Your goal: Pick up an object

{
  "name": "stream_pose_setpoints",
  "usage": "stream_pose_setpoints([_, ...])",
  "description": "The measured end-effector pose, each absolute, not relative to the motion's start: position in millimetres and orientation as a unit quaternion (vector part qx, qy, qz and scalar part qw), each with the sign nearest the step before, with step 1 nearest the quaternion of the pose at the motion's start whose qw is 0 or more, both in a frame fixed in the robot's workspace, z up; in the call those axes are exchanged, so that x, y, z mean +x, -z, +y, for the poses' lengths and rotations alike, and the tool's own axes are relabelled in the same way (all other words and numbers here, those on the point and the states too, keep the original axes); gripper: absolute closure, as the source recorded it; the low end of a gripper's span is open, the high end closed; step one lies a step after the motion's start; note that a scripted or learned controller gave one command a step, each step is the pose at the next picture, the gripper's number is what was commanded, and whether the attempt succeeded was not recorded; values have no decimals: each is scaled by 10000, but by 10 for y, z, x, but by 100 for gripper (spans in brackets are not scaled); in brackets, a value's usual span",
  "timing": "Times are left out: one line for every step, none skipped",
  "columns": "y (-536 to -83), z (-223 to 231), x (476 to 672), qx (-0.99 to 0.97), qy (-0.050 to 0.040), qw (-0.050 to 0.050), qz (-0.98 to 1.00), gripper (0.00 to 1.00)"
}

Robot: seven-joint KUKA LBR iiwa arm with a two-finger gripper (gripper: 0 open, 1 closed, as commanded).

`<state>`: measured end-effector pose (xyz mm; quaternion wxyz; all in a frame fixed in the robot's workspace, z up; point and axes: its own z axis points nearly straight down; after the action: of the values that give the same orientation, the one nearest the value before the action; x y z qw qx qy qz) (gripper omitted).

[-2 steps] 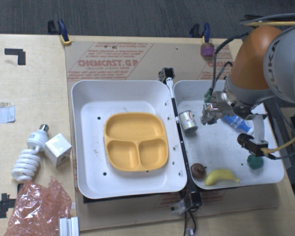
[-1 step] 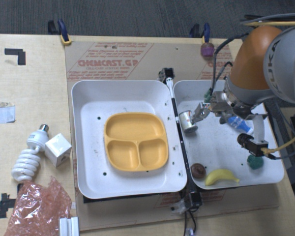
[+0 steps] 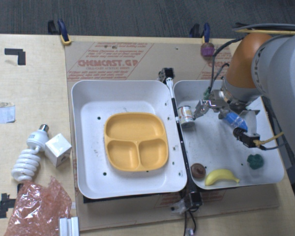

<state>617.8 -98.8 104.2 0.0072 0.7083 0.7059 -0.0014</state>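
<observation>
Arm: enters from the right; the orange band sits over the upper part of the right bin (image 3: 265, 177).
Gripper (image 3: 202, 107): low over the upper left of the right bin, pointing toward the divider between the bins.
Gripper state: cannot tell; the tip is too small and too cluttered to read.
Nearest object: can (image 3: 186, 115), a small silver can with a yellow label, at the upper left of the right bin, close against the divider.
Key relation: the can lies just beside the gripper, to the left of it and slightly lower in the view. Nothing is seen between the gripper parts.
Can axis: appears to lie on its side, long axis running roughly up-down in the view, along the divider; not certain.
Other objects, right bin: banana (image 3: 221, 177) along the near edge, long axis left-right; brown ball (image 3: 198, 170) just left of it; green object (image 3: 255, 162) near the right wall. All well apart from the gripper.
Left bin (image 3: 88, 127): holds a yellow tray (image 3: 136, 141) with three compartments.
Step, as judged: approach to the can; no pick made yet.
Next move, as judged: a short shift toward the divider, jaws across the short width of the can.
Risk: the divider leaves little room on the far side of the can.
</observation>
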Motion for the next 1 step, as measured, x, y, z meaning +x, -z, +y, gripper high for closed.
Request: stream_pose_setpoints([-944, -1018, 5396, 7098, 21, 70, 7043, 0])
